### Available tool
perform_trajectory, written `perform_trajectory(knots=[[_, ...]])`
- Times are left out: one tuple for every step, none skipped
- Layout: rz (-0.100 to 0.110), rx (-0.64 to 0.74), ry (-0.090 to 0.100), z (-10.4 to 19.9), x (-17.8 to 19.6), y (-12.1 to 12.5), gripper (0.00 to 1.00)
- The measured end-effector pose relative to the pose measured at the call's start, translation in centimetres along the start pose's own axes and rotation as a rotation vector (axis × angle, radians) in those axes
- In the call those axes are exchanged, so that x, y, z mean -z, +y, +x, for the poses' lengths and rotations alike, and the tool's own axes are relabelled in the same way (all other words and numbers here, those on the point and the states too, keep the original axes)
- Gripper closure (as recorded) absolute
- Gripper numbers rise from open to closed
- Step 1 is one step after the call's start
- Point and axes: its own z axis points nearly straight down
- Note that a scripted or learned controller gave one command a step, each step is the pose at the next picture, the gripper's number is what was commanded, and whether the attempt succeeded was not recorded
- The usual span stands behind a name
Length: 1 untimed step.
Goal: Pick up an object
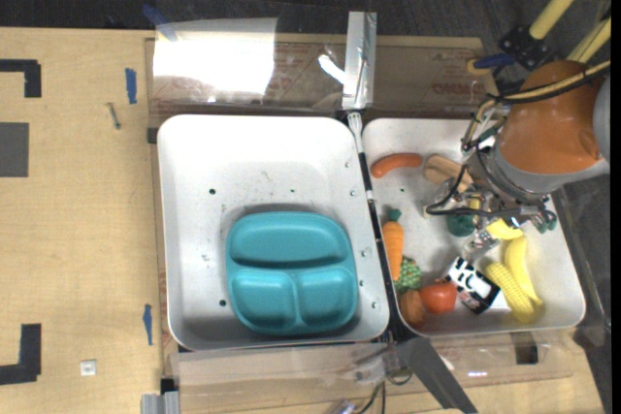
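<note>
The arm hangs over the right bin (572, 291), its gripper (490, 213) low among the toys (fingers' state I cannot tell), just left of the corn (517, 274), a likely pick.

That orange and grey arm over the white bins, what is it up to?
The arm reaches in over the right bin, which holds toy food: a banana, a carrot, a tomato and a sausage. Its gripper hangs low near the banana, apparently trying to pick something up. The left bin holds a teal divided tray.
</note>
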Motion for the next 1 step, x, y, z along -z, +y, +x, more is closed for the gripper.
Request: perform_trajectory(knots=[[0.004,0.061,-0.002,-2.08,0.01,1.15,0.0]])
